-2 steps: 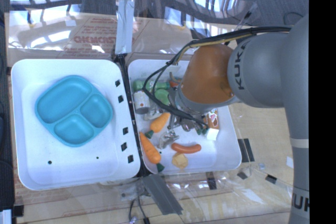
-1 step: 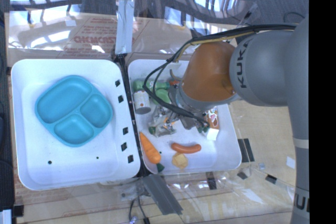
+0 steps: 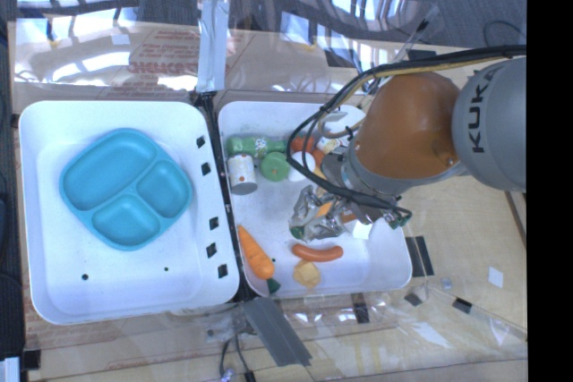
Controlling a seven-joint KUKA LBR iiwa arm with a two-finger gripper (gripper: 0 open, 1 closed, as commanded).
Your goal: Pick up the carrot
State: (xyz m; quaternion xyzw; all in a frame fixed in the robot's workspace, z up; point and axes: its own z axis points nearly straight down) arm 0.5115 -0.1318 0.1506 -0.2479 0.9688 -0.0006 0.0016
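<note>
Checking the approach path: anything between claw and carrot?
In the camera view, only bare white bin floor lies between the claw and the carrot; the sausage sits off to the side.

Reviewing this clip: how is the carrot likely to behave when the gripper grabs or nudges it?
The carrot looks like a stiff, probably light toy, so it should hold its shape. Its tapered, rounded body may roll or slip from a pinch. It lies against the right bin's wall, which probably crowds finger room.

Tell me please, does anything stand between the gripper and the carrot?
Nothing visible does. The carrot lies at the right bin's lower left edge, with bare floor between it and the gripper. The sausage lies lower right of that path.
</note>
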